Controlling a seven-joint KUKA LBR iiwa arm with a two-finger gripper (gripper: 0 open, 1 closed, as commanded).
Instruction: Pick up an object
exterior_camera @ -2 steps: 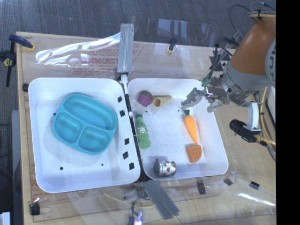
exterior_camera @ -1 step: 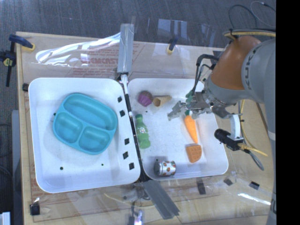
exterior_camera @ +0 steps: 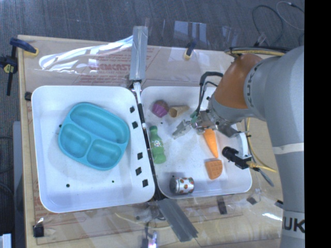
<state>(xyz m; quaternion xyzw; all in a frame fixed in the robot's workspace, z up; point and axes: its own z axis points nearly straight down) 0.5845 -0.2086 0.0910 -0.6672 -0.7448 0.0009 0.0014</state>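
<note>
My end effector [exterior_camera: 182,128] hangs over the right bin [exterior_camera: 235,187] on the wooden counter [exterior_camera: 67,218], fingers apart, gripping nothing. Left of that bin, a blue divided plate [exterior_camera: 94,136] fills its twin; dark carpet [exterior_camera: 77,9] lies beyond.

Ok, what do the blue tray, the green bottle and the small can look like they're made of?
Blue tray: probably moulded plastic, smooth matte, uniform colour with rounded compartments. Green bottle: looks like plastic, slightly glossy, with a pale label. Small can: seemingly metal, with shiny silver highlights on its end; could be metallised plastic.
</note>
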